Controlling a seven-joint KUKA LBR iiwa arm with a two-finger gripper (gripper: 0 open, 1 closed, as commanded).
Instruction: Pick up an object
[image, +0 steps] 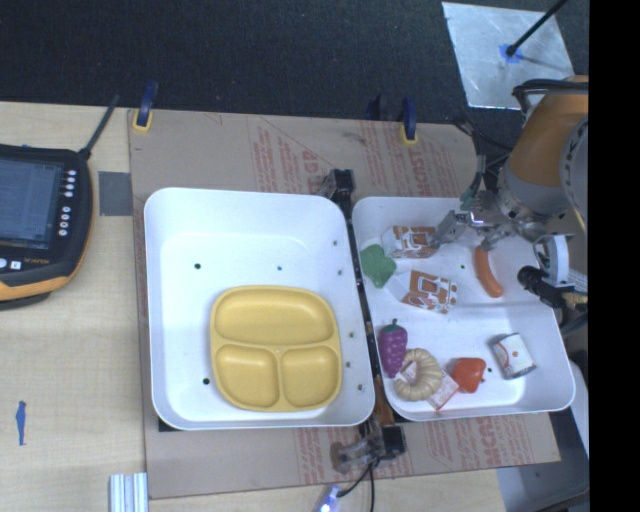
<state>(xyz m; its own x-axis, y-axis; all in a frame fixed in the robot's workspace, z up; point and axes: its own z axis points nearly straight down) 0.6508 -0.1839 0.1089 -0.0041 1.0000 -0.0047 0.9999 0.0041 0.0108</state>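
The orange sausage-shaped toy (488, 272) lies in the right white bin (540, 400), near its far right wall, long axis running front to back. My gripper (476, 222) hangs just above its far end; whether it is spread or pinching, I cannot tell. Open bin floor lies just in front of the toy.

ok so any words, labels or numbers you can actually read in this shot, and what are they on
None can be read.
Red repeated print on the cardboard sheet under the bins: too blurred.
Orange-and-white packets and in the right bin: printed marks, too small.
Small white box: an orange mark, no legible text.
Teach pendant screen and buttons: too small.
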